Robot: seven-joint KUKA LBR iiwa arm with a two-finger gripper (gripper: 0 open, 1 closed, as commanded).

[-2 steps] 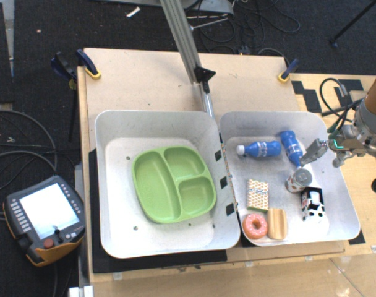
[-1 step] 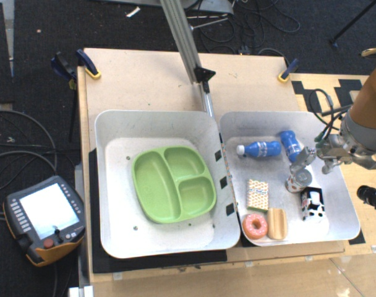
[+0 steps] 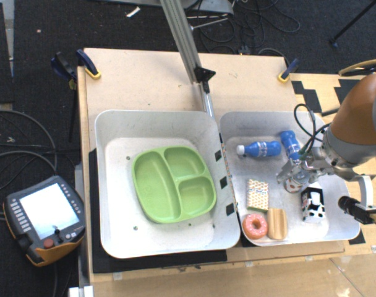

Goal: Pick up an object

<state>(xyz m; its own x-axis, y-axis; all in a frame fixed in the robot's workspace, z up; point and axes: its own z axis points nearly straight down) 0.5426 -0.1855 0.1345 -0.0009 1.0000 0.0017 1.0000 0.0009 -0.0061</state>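
Observation:
The right bin (image 3: 231,129) holds several objects. A blue bottle with a white cap (image 3: 259,148) lies near its back, and a second blue object (image 3: 289,142) lies just right of it. A checkered packet (image 3: 257,193), a pink donut (image 3: 255,226) and a tan bun (image 3: 277,223) sit toward the front. A black-and-white cow toy (image 3: 311,204) stands at the front right. My gripper (image 3: 293,179) hangs low in this bin, between the second blue object and the cow toy. Nothing shows clearly inside it.
The left bin (image 3: 114,135) holds a green divided plate (image 3: 174,183). A metal pole (image 3: 185,36) slants over the back of the bench. Clamps sit at the back corners (image 3: 89,67). A teach pendant (image 3: 42,218) lies on the floor at the left.

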